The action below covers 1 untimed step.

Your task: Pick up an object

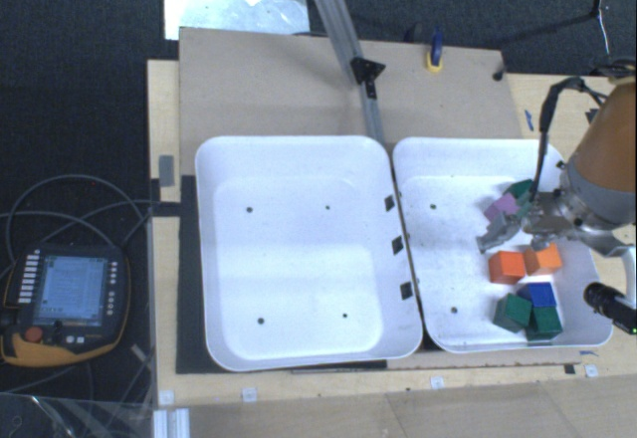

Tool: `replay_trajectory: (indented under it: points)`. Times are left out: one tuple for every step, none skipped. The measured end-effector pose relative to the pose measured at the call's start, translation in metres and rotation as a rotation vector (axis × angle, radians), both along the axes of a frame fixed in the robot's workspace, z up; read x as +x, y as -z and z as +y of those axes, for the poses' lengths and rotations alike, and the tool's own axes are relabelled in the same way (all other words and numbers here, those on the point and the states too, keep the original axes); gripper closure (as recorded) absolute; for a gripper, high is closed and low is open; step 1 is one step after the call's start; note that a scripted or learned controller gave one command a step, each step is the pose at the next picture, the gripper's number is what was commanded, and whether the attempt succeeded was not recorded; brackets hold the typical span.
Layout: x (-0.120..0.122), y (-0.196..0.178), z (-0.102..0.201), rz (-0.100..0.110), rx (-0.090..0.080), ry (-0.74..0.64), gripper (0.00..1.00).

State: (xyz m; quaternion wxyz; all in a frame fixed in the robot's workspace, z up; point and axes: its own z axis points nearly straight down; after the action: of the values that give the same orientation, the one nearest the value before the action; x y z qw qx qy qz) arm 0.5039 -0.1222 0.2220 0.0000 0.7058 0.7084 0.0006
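— So, the bins?
— Left bin lies well left of the claw; right bin is under it.
— The claw?
— Slightly parted, gripping nothing. Orange block just below-right, purple block just above.

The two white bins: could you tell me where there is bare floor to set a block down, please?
The left bin shows bare floor from wall to wall. In the right bin, the left half, beside the divider, is free. Its right side is crowded: the gripper hangs over purple, orange, blue and green blocks.
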Motion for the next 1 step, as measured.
replay_trajectory:
  points:
    - [0.0001,-0.0003,-0.0001,-0.001,0.000,0.001,0.00]
